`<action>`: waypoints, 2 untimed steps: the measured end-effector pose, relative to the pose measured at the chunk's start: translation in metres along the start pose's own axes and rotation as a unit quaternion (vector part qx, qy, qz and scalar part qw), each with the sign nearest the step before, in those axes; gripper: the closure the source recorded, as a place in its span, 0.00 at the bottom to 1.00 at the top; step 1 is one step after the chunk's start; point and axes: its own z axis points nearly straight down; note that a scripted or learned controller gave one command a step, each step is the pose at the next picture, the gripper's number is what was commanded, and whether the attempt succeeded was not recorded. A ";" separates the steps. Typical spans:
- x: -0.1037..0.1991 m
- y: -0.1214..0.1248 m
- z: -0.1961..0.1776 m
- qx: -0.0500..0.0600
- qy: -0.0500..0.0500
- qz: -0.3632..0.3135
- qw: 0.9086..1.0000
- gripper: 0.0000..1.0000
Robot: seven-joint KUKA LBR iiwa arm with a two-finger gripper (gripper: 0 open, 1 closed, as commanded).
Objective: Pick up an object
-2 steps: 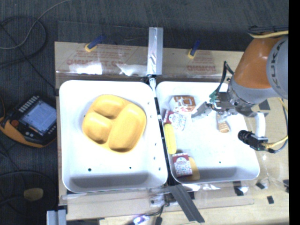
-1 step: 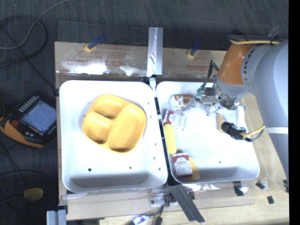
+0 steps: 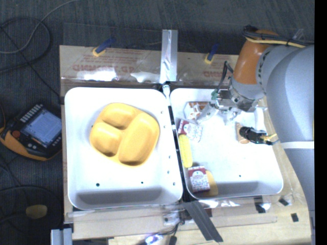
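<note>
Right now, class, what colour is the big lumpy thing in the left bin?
Yellow: the lumpy thing shows plainly in the camera view.

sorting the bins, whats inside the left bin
The left bin holds one big yellow lumpy item, like a cushion or bread loaf. Whatever lies beneath it is hidden.

A big yellow lump (image 3: 124, 132) fills the left bin (image 3: 82, 188); small packets (image 3: 190, 130) lie in the right bin (image 3: 255, 182).

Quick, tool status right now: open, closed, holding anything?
Tool: low at the far end of the right bin; open or closed cannot be told, and nothing visibly held.
</note>
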 end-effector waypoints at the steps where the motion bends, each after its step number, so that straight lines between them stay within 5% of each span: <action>1: 0.004 -0.001 -0.005 0.004 0.002 -0.003 1.000 1.00; 2: 0.070 0.006 -0.093 -0.026 0.006 -0.005 1.000 1.00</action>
